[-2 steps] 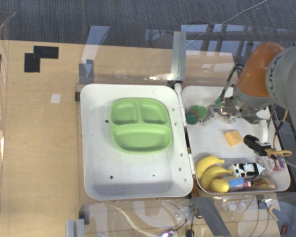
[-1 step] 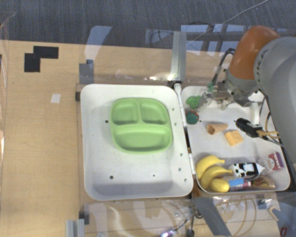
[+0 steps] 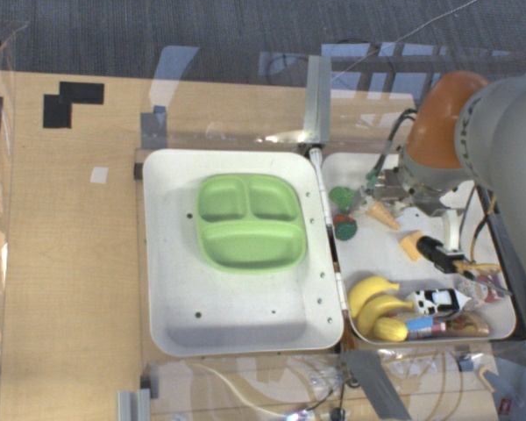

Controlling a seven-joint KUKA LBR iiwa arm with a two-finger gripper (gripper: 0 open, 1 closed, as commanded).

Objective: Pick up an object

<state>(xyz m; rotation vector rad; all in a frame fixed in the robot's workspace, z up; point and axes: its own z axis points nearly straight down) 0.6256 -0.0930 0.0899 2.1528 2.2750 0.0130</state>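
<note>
Two white bins sit side by side on the wooden bench (image 3: pixel 70 279); the left bin (image 3: pixel 171 261) carries a green divided plate (image 3: pixel 248 222) at its middle. The gripper (image 3: pixel 379 193) hangs low near the right bin's (image 3: pixel 368 251) far edge, just beside an orange carrot (image 3: pixel 387 216), its opening impossible to judge, while yellow bananas (image 3: pixel 377 305) lie along the near edge

The arm (image 3: pixel 508 130) was a fat, rounded thing w/ smooth matte grey housing, and just above the wrist sat a glossy orange band (image 3: pixel 443 117) shaped like a dome. Below that the wrist section went lighter grey/silver w/ some small metal hardware bolted on, tbh too blurry to make out screws or any markings. Thin dark cables looped off the wrist area, one curling on the left of the orange part and a couple more trailing down the right side.
</note>
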